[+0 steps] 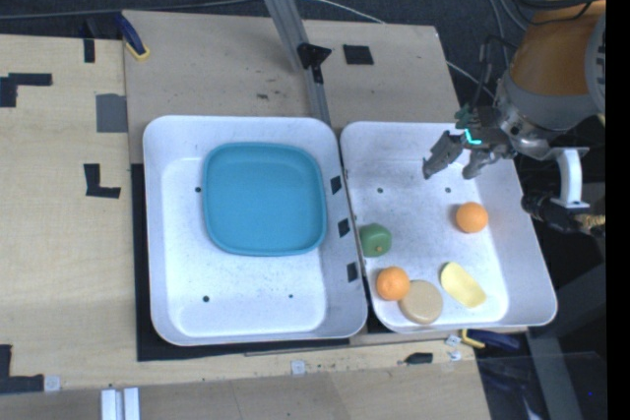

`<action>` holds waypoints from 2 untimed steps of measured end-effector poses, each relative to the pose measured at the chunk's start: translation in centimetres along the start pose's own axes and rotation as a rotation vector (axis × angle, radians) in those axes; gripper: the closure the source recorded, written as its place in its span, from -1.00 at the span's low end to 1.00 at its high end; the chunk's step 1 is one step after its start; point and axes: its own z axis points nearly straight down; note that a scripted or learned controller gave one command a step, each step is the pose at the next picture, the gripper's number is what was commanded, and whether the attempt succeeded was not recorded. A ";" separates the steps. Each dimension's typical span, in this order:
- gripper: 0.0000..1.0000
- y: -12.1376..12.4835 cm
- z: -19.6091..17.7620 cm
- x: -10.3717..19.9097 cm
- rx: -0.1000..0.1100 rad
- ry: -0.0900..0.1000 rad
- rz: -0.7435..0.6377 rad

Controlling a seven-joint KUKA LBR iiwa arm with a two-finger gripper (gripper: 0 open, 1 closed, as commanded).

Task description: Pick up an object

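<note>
My gripper (456, 162) hangs over the far right part of the right bin (394, 148), its two dark fingers spread apart with nothing between them. Below it in the same bin lie an orange ball (472, 217), a green round object (374, 238), a second orange ball (393, 283), a tan round disc (422, 301) and a pale yellow piece (462, 284). The nearest of them, the orange ball, sits a short way in front of the fingers, apart from them.
The left bin (172, 241) holds a square blue plate (264, 198). A grey metal pole (285, 5) slants down to the gap between the bins. Cables run across the dark floor behind the bench.
</note>
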 end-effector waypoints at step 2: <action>-1.00 0.0 4.8 -0.9 0.004 0.000 0.001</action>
